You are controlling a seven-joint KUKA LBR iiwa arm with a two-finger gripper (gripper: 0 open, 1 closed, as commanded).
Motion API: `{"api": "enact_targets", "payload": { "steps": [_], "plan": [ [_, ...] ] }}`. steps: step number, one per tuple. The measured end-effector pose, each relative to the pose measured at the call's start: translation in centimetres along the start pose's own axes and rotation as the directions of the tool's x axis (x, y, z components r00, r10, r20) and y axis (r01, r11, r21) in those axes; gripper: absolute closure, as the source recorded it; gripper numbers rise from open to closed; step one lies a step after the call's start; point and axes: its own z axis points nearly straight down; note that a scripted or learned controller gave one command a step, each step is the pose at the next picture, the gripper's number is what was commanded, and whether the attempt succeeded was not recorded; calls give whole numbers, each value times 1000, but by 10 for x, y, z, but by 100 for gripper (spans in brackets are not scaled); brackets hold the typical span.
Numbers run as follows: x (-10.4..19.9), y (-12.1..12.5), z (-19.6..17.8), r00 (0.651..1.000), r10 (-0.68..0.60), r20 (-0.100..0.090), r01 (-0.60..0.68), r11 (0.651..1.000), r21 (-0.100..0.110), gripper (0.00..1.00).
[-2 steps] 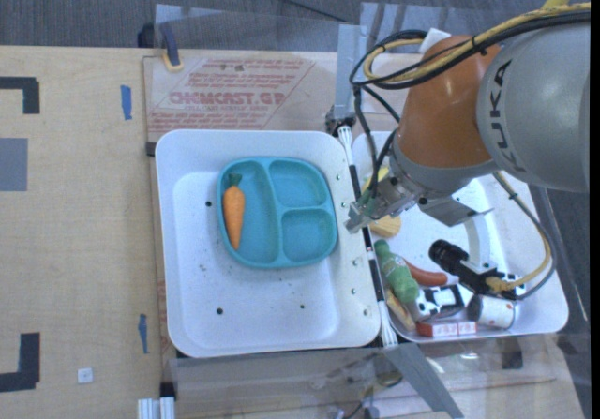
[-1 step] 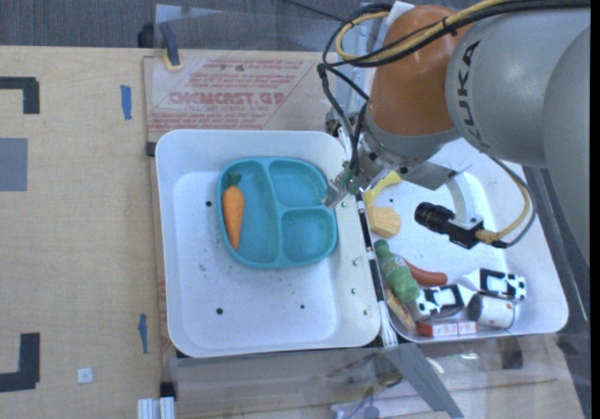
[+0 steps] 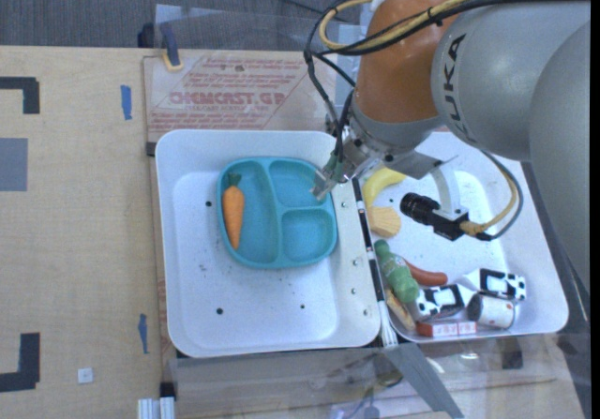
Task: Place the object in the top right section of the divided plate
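A teal divided plate (image 3: 278,261) lies in the left white bin (image 3: 258,314). An orange toy carrot (image 3: 232,211) with a green top rests in the plate's long left section. My gripper (image 3: 324,185) hangs from the grey and orange arm over the right edge of the plate's top right section, close to the wall between the two bins. I see nothing in the top right or bottom right sections. The arm's wrist hides what lies just behind the gripper.
The right bin (image 3: 539,262) holds a yellow banana (image 3: 379,184), a pale yellow piece (image 3: 384,221), a green vegetable (image 3: 400,279), a red sausage (image 3: 429,274), black-and-white patterned items (image 3: 502,285) and a small can (image 3: 493,312). A cardboard sheet (image 3: 230,94) lies behind the left bin.
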Motion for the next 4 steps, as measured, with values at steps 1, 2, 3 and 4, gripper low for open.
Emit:
{"api": "enact_targets", "payload": {
  "steps": [1,2,3,4],
  "plan": [
    [25,34,85,983,181,3,-181,983,-21,100],
    [-72,-45,9,993,115,0,-115,993,2,100],
    [-44,33,-10,993,121,0,-121,993,1,100],
    [-7,79,84,994,-110,3,110,994,-2,100]
  ]
}}
